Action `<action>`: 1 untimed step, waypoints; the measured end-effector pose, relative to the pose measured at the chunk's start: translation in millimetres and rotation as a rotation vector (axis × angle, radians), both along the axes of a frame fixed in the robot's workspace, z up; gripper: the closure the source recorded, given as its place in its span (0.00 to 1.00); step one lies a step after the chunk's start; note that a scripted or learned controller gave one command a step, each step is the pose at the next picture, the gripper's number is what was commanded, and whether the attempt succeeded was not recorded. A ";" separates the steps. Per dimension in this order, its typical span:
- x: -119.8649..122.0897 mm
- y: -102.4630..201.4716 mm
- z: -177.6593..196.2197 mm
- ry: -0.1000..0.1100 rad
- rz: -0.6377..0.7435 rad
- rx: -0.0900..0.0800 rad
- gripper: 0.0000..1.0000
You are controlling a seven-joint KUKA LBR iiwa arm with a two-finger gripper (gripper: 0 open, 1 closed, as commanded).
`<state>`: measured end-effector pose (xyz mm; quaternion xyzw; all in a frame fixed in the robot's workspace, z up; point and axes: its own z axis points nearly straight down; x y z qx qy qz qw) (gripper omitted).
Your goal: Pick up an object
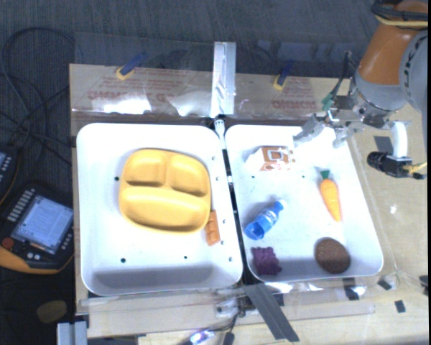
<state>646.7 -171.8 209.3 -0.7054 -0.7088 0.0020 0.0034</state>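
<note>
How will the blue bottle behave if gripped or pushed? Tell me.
The bottle lies on its side in the right bin, so a push across its length would probably roll it. It looks like small clear plastic, likely light and somewhat slippery. Its rounded body may squirt out of the gripper unless gripped squarely.

Grey arm [416,56], orange band, pale metal gripper [322,126], perhaps green wiring at wrist

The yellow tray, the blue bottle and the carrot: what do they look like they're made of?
Yellow tray: likely moulded plastic, smooth with a soft sheen, pressed into compartments. Blue bottle: seems thin clear-blue plastic with a darker blue cap; it looks glossy. Carrot: probably a plastic toy, uniform matte orange with a green tip.
</note>
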 end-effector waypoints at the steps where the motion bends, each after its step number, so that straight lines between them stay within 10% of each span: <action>1: -15.7 -35.5 -115.0 -0.004 0.068 0.002 0.00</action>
